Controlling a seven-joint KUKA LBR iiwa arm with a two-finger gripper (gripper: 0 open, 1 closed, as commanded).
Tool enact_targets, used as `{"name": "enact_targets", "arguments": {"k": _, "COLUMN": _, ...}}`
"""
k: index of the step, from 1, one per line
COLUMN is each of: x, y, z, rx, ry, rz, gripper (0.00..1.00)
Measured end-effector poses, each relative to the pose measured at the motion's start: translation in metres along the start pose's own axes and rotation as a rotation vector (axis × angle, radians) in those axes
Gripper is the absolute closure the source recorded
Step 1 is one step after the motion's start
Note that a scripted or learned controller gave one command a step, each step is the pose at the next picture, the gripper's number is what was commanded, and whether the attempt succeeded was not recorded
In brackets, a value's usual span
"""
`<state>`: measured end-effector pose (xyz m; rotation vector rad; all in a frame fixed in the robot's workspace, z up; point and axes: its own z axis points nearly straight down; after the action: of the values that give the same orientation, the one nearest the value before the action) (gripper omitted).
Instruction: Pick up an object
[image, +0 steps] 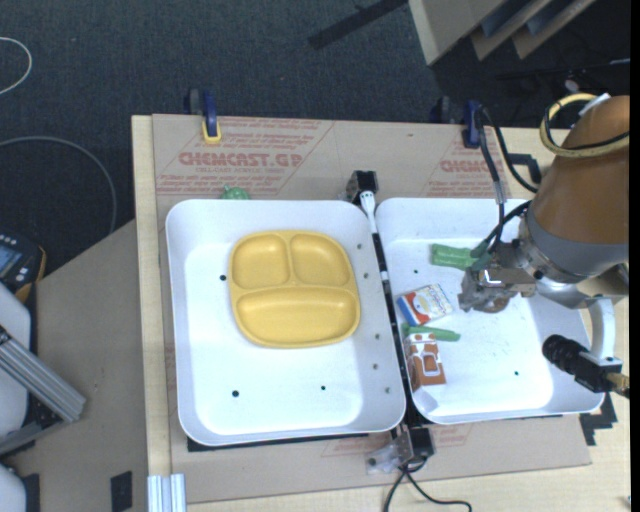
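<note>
My gripper (486, 294) hangs over the middle of the right bin (500, 390), reaching in from the right. A green object (453, 257) lies just up and left of it. To its left lies a small white and orange packet (428, 300), beside a blue item (408, 312). A thin green piece (436, 334) lies below them. Nearer the front edge is a brown and orange packet (427, 363). I see nothing held in the gripper.
The left bin (200, 380) holds a yellow divided plate (294, 288). Both bins sit on a cardboard sheet (250, 150) clamped at the back by blue clamps (209, 112). The arm's orange band (592, 170) looms over the right bin's far right corner.
</note>
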<state>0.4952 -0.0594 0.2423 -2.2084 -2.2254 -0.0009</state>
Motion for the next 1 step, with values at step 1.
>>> {"name": "enact_targets", "arguments": {"k": 1, "x": 0.1029, "y": -0.0053, "z": 0.0005, "rx": -0.001, "ry": 0.000, "rz": -0.005, "gripper": 1.00}}
